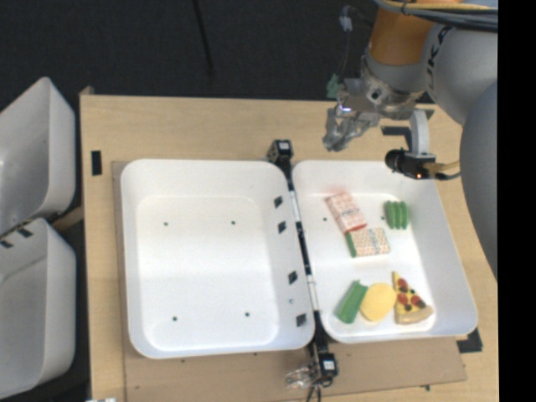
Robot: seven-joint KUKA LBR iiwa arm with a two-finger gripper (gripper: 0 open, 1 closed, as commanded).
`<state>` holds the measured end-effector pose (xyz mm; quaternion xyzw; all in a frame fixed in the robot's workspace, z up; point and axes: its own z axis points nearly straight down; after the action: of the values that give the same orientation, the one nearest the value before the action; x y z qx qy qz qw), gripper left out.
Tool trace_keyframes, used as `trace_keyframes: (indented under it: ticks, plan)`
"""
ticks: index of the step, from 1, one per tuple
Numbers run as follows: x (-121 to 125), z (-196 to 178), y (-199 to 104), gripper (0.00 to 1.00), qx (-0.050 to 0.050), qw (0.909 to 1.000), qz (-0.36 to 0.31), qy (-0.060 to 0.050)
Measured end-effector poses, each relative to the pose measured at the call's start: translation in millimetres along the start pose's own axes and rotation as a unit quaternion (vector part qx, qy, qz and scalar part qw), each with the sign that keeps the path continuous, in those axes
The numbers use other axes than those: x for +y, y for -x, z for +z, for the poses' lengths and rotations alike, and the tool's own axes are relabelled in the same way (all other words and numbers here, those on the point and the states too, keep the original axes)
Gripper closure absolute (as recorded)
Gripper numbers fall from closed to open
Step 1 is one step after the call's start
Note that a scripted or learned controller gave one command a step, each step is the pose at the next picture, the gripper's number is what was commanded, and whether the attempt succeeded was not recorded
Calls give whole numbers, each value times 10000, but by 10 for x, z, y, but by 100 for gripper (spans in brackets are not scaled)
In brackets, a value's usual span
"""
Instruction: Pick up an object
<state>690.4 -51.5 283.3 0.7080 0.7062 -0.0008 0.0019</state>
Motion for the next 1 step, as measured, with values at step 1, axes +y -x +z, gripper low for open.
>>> trace_keyframes:
  ticks: [1]
  plan:
    - [-155, 869, -603, 100, 19, 10000, -38, -30]
